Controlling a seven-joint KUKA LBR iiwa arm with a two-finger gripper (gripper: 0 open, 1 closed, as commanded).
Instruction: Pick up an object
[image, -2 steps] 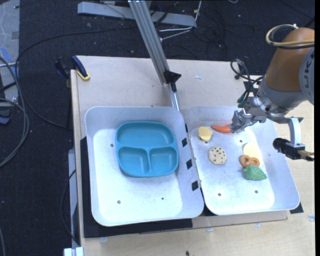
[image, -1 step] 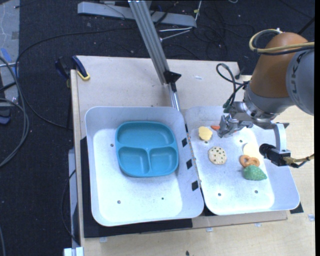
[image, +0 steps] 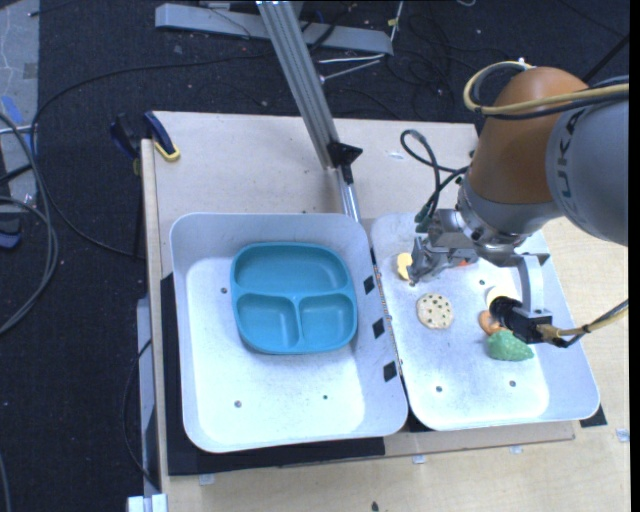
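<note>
Overhead slanted view of the worktop (image: 250, 135) with two shallow white bins side by side. Left bin (image: 200, 390): a blue divided tray (image: 295, 297) with three compartments, lying flat near the bin's centre, slightly toward 12 o'clock. Right bin (image: 470, 395): a round speckled cookie (image: 434, 310) near the bin's centre; a yellow piece (image: 403, 266) at 10 o'clock from the cookie, close to the bin's left wall and partly hidden; a green lump (image: 509, 347) at 4 o'clock from the cookie; a small orange piece (image: 487, 321) just beside the green lump, at its 11 o'clock, partly covered by a black fitting. Grey arm with orange band (image: 525, 130) entering from 3 o'clock, wrist hanging over the upper half of the right bin. Pincer (image: 422, 272) pointing down just at 12 o'clock from the cookie and just beside the yellow piece; spread of its tips not discernible from this angle, nothing visibly held between them. Slanted metal pole (image: 305, 80) crossing the worktop from 12 o'clock down to the gap between the bins. Dark floor with cables around the worktop.
</note>
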